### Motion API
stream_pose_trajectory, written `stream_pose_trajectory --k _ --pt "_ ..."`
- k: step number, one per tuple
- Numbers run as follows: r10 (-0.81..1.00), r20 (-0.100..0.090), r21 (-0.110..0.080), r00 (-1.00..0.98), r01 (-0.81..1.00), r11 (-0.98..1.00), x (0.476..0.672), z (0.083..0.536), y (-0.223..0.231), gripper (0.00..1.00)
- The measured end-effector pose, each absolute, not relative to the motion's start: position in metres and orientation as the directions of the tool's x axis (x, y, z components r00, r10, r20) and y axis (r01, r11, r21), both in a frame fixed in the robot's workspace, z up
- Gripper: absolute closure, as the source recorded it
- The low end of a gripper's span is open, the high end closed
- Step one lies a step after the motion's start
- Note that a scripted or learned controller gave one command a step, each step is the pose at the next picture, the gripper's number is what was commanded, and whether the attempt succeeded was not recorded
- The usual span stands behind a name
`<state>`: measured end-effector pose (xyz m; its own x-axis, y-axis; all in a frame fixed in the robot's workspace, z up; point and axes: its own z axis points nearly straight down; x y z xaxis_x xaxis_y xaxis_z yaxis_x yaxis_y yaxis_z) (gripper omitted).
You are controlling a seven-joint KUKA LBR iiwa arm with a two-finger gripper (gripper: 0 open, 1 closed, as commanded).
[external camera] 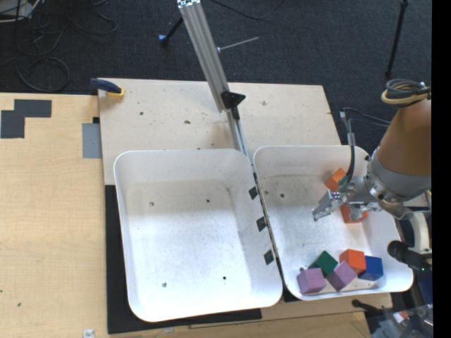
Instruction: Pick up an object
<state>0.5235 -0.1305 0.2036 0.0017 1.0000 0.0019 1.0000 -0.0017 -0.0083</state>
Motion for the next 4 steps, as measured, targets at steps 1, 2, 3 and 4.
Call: stream_pose_trajectory --k 1,2,3,4 --pt "1.000 0.003 -0.011 0.002 1.000 -0.002 0.521 0.142 -0.121 0.00" --pt "1.000 0.002 -0.002 0.003 1.000 -0.003 0.522 0.092 -0.121 0.00" --pt "1.000 0.004 -0.003 0.011 1.000 -0.011 0.521 0.103 -0.122 1.00" --pt "1.000 0.000 0.002 0.010 1.000 -0.010 0.515 0.160 -0.128 1.00"
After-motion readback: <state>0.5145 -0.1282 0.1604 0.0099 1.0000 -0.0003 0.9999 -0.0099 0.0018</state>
